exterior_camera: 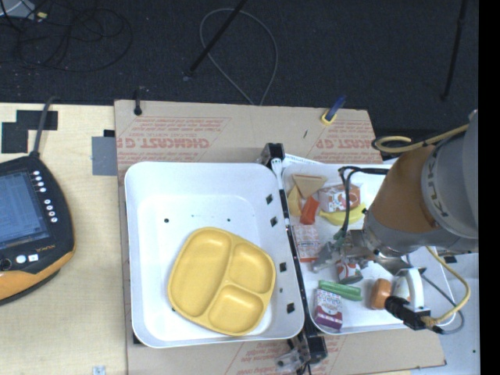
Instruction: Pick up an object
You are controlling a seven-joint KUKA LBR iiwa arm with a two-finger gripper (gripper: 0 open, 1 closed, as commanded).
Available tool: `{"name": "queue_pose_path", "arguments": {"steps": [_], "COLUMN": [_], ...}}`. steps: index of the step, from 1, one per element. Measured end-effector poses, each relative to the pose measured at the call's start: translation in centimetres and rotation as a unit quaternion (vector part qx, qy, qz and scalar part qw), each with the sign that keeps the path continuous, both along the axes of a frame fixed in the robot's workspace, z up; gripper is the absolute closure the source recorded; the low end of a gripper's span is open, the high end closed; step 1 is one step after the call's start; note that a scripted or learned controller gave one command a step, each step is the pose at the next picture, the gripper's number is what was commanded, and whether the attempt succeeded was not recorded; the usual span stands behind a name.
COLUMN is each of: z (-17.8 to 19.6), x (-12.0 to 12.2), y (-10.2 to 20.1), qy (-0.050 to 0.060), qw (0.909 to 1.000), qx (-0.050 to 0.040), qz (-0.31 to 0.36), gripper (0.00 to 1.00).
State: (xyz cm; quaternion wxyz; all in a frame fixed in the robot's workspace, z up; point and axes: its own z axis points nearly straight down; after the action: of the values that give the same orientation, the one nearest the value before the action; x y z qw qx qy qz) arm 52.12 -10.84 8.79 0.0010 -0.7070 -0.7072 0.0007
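The tool [337, 250] is lowered into the right bin [367, 324] amid small items; whether it is open or closed cannot be told. A green stick [339, 289] lies at its 6 o'clock. Nothing appears lifted; the pick is judged pending

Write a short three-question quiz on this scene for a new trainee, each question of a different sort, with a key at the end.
1. True or false: the yellow divided plate lies in the left bin.
2. Which bin is the gripper over? A) the left bin B) the right bin C) neither
3. Fill in: the green stick in the right bin lies just above a small ____ near that bin's front edge.

Key:
1. True.
2. B; it hangs over the clutter in the middle of the right bin.
3. Packet, printed in dark red and white.
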Motion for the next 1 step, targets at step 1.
{"name": "queue_pose_path", "arguments": {"steps": [1], "z": [-0.01], "x": [0.40], "y": [-0.13], "qy": [0.001], "qw": [1.0000], "qx": [0.0011], "qz": [0.000], "gripper": [0.00]}}
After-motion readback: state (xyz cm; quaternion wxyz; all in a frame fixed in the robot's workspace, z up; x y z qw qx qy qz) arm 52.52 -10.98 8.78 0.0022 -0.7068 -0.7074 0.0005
